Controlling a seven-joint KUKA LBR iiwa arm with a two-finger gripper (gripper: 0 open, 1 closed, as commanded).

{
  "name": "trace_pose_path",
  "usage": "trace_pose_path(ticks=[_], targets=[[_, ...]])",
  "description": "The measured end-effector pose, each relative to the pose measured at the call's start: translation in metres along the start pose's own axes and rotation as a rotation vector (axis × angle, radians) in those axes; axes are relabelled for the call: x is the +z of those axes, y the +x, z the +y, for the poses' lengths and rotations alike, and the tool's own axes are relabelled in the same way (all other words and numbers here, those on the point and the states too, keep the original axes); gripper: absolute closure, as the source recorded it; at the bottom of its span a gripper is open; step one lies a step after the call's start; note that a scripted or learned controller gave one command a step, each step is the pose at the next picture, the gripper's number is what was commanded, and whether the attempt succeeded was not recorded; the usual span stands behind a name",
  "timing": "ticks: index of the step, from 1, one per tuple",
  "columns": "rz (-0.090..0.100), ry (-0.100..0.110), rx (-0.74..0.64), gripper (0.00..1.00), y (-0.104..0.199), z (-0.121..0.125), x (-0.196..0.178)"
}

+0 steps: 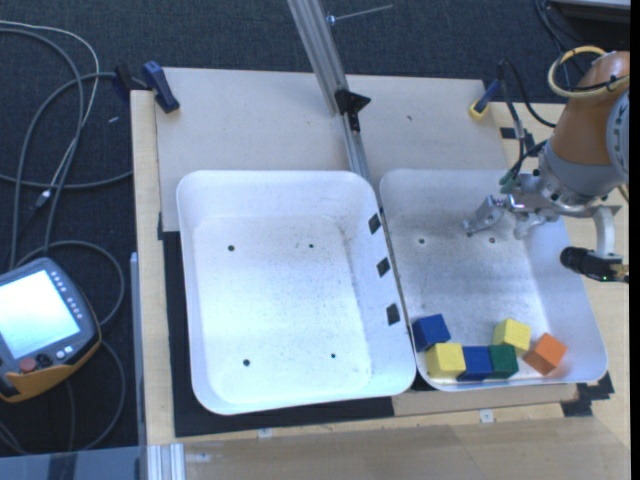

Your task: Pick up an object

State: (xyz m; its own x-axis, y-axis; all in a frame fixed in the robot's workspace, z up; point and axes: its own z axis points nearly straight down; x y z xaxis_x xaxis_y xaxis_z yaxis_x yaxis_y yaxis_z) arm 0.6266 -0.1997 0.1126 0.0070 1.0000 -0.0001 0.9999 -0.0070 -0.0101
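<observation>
Several small blocks lie along the front edge of the right bin (560,268): a blue block (431,330), a yellow block (447,359), a second blue block (477,362), a green block (503,360), another yellow block (516,334) and an orange block (546,353). My gripper (498,222) hangs over the back part of the right bin, well behind the blocks. It is open and nothing sits between its fingers.
The left bin (200,218) sits beside the right one, with black clips along the shared rim. A metal pole (320,58) slants across the bench's back. A teach pendant (40,323) and cables lie on the floor at the left.
</observation>
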Motion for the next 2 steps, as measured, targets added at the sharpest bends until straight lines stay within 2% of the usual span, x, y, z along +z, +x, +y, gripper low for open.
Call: trace_pose_path(ticks=[1,2], targets=[[0.006,-0.007,-0.014,0.00,0.116,-0.072,-0.041],[0.003,-0.001,-0.007,0.00,0.118,-0.090,0.017]])
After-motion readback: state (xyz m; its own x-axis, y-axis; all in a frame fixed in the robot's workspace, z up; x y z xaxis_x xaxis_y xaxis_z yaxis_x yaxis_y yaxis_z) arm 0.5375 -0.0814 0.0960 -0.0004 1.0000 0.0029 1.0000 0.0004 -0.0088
